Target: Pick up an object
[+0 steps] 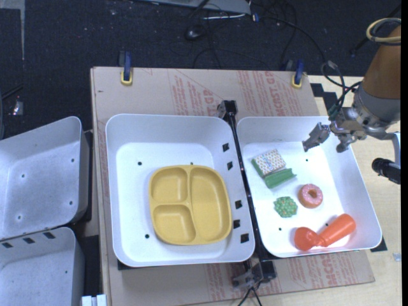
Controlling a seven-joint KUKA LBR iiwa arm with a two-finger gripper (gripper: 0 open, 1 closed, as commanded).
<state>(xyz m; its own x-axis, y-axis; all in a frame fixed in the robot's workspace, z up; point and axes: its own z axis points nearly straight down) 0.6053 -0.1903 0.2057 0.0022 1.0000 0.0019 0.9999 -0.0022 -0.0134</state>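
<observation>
Nearest you, right bin (364, 190): orange scoop (324, 232) by the front wall; behind it green ball (285, 206) and pink doughnut (311, 196); then patterned block (270, 163). Yellow tray (190, 204) in left bin (121, 171). Hand (330, 137) over far edge, fingers spread, holding nothing.

Red printed lettering is running in strips across the brown board (191, 88) under the bins, above and below them. The print is lying upside down and too blurred to be read. Nothing else is carrying any legible text, number or label.
</observation>
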